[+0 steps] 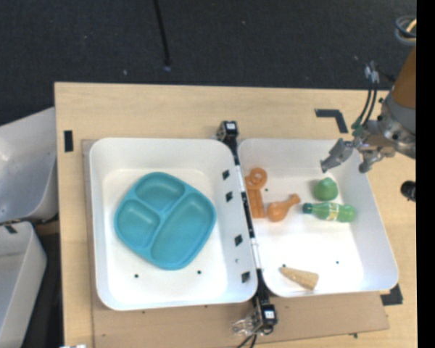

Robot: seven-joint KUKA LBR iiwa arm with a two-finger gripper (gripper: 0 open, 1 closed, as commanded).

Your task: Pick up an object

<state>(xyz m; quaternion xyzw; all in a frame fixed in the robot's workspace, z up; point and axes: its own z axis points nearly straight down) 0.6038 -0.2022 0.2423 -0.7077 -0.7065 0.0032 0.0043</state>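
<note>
In the right bin (362,267) lie a round green object (325,189), a green bottle (330,211), an orange ring-ended toy (256,189), an orange pear-shaped toy (281,209) and a tan wedge (299,276). My gripper (350,159) hangs over the bin's upper right part, just above and to the right of the round green object. Its two fingers are spread apart with nothing between them.
The left bin (105,281) holds a teal divided plate (165,220). A black-clipped divider (241,209) runs between the bins. Wooden bench (145,107) surrounds them; white containers (14,172) stand off the bench at the left.
</note>
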